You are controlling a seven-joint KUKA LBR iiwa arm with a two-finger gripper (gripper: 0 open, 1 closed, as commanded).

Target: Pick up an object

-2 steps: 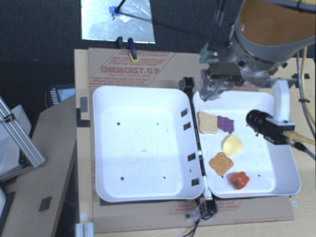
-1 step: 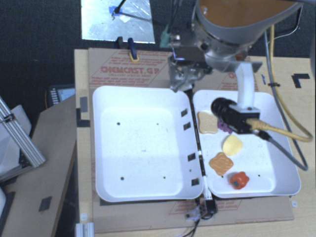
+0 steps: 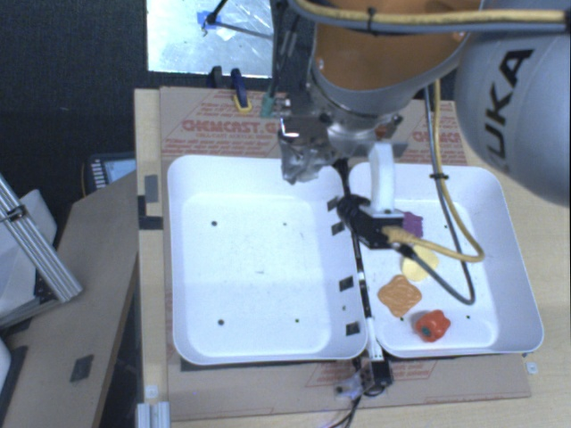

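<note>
Picking is only beginning: we are seeing the gripper (image 3: 305, 160) hovering over the left bin's (image 3: 192, 266) far corner, open or closed we cannot tell, while the red pepper (image 3: 433, 325), orange waffle (image 3: 399, 295), yellow piece (image 3: 421, 262) and purple piece (image 3: 412, 224) are lying ungrasped in the right bin (image 3: 495, 266).

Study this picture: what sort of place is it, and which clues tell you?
Most likely a robotics lab or test cell. A KUKA arm hangs over two white bins, small toy-like pieces lie in the right bin, and aluminium framing stands at left.

Left bin (image 3: 250, 266) beside right bin (image 3: 492, 270), on printed cardboard (image 3: 214, 127).
</note>
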